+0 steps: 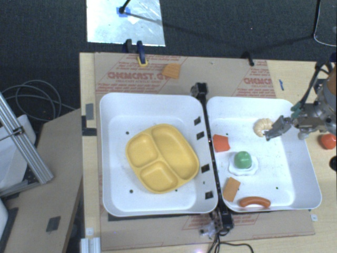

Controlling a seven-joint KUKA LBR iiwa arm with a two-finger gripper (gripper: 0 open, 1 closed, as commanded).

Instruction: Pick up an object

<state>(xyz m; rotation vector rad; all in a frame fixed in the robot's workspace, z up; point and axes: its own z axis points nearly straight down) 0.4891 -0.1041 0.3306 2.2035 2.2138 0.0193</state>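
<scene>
The right bin (303, 194) holds several small objects. A cream, shell-like piece (261, 125) lies near its far side, and a red-orange wedge (221, 143) sits by the left wall. A green ball rests on a white base (243, 161) in the middle. An orange block (230, 188) and a red sausage shape (254, 202) lie near the front edge. My gripper (276, 129) reaches in from the right and hangs over the far right part of this bin. Its tip is just right of the cream piece, and nothing shows in its grasp.
In the left bin (113, 194) lies a yellow divided plate (161, 157). An orange block (171, 70) sits on the cardboard behind the bins, near a clamp (141, 51). A red object (327, 140) lies on the bench right of the right bin.
</scene>
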